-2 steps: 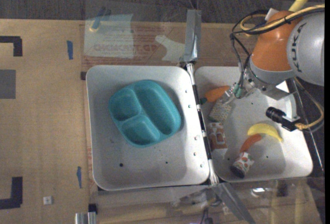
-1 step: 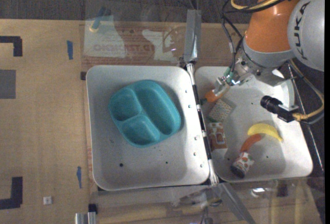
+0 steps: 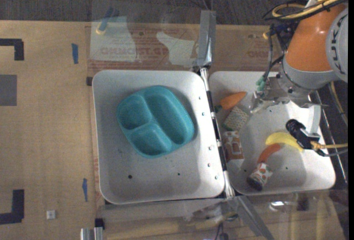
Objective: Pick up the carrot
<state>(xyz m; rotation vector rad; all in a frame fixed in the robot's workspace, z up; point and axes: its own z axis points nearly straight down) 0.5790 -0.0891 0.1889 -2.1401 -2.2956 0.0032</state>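
Grey arm (image 3: 318,70) with broad orange band, dark lettering on pale casing, yellow and black cables looped above

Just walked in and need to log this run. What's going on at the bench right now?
A grey KUKA arm with an orange band reaches in from the right over the right bin. Its gripper hangs near the top of that bin, close beside the carrot, which lies on the bin floor against the left wall. Nothing shows between its fingers. Also in that bin are a banana, a small can and a few other items. The left bin holds a teal divided plate.
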